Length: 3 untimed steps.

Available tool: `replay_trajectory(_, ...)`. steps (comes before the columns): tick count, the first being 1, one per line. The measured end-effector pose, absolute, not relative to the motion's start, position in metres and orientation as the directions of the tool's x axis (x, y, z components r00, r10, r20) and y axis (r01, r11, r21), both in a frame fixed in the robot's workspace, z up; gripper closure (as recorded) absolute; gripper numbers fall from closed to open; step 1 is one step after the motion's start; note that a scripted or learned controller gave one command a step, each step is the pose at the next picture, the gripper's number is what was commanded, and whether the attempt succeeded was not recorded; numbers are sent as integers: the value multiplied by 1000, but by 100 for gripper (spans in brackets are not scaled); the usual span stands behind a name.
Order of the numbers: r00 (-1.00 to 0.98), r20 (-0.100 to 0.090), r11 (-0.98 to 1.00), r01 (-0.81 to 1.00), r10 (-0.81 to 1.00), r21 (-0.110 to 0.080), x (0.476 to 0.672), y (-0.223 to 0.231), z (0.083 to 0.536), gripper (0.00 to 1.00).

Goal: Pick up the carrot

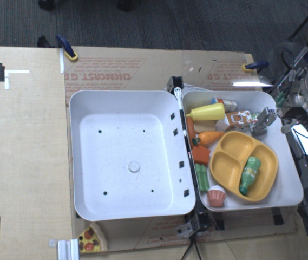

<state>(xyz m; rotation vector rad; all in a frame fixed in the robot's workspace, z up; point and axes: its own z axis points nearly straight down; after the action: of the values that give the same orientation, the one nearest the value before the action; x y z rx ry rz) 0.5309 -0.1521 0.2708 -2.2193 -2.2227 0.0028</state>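
Tool (pixel 264 120) sits low at the right bin's (pixel 290 196) far right corner, reaching in from your right; you cannot tell from this angle how it is set, and nothing shows clearly in its grip. Nearest you, on the table (pixel 18 161), a pizza-slice toy (pixel 90 240) lies just outside the left bin's (pixel 122 153) near edge. Inside the right bin, at the near side, a small cupcake toy (pixel 216 196) rests beside the yellow divided plate (pixel 230 164), and a green bottle (pixel 249 174) lies in the plate's near-right compartment. Along the bin's left wall you have a green vegetable piece (pixel 201 177), then an orange-red block (pixel 201 154) just beyond it. Carrot (pixel 210 137) lies next, at mid-depth, pointing left, touching the plate's far-left rim, well apart from the tool. Beyond it, a yellow squeeze bottle (pixel 207 112) lies on its side, with a small printed carton (pixel 241 118) between it and the tool. Left bin holds just a small round disc (pixel 134 167) near its centre. Far edge of the table: two blue-and-yellow clamps (pixel 67 48) pin the cardboard sheet (pixel 143 69).
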Motion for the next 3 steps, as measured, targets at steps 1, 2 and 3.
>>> replay_trajectory(1, 58, 0, -58, 998, 998, -3, 515, -192, 132, 0)
replay_trajectory(2, -47, 5, 47, 999, 999, 13, 567, -199, 100, 0)
replay_trajectory(3, -162, -11, 162, 987, 987, 7, 506, -135, 94, 0)
